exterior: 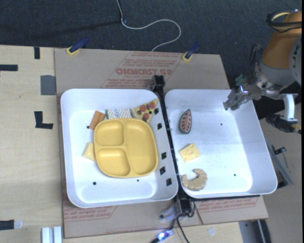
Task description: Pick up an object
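A croissant (195,179) is lying nearest, at the front of the right bin (253,151). Behind it a cheese wedge (189,152) is sitting, then a melon slice (185,120). Farthest, the gripper (233,101) is hovering over that bin's back right edge, carrying nothing; whether it is apart or together I cannot tell. Judging by this, the approach is only beginning: next it needs moving left over one piece and descending.

Grey arm (273,65) reaching from right, pincer (233,101) angled down-left
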You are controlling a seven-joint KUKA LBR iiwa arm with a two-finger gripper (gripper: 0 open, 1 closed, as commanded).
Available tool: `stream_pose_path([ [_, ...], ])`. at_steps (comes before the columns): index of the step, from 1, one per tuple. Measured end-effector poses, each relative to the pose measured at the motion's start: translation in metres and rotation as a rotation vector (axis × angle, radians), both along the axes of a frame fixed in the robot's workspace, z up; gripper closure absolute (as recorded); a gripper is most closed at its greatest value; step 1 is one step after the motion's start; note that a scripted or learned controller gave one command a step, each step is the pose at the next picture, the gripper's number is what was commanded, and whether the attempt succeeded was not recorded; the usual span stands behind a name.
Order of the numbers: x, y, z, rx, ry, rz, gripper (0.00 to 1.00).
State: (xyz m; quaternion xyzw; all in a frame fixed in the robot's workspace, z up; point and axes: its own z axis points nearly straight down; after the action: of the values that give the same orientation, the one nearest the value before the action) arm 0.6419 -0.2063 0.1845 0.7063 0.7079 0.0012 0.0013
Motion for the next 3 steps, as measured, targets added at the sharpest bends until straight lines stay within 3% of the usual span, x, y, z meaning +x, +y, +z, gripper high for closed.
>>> stream_pose_path([
  [1,0.001,0.001,0.043,0.000,0.000,0.000,1.00],
  [3,-0.026,0.111,0.032,0.002,0.007,0.003,1.00],
])
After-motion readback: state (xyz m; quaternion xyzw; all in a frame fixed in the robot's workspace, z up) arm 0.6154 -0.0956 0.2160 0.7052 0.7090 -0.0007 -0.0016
